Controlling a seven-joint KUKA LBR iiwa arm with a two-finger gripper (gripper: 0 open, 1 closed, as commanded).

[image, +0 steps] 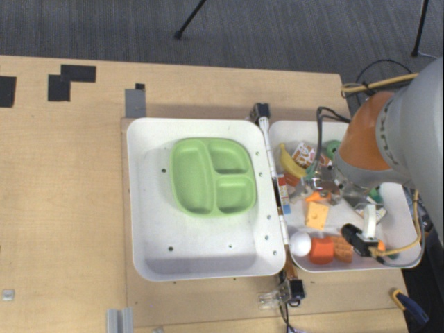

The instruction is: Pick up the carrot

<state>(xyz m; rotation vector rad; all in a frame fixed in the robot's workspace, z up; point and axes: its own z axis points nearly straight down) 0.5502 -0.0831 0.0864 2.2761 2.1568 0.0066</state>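
Two white bins on table (62, 207). Gripper (327, 184) low over right bin (409, 259), amid clutter; whether spread or closed cannot be told. Carrot (344, 250) apart from gripper, toward bin's near edge, beside orange cylinder (320, 250). Orange wedge (316, 217) between gripper and carrot. Banana (290, 164) left of gripper. Green plate (208, 179) in left bin (149, 248).

Two bins side by side on the surface (62, 207).
Tray (212, 177) sits in left bin (149, 255); right of the tray, right bin (409, 255) holds a banana (289, 163), wedge (317, 216), ball (300, 243) and cylinder (321, 250).
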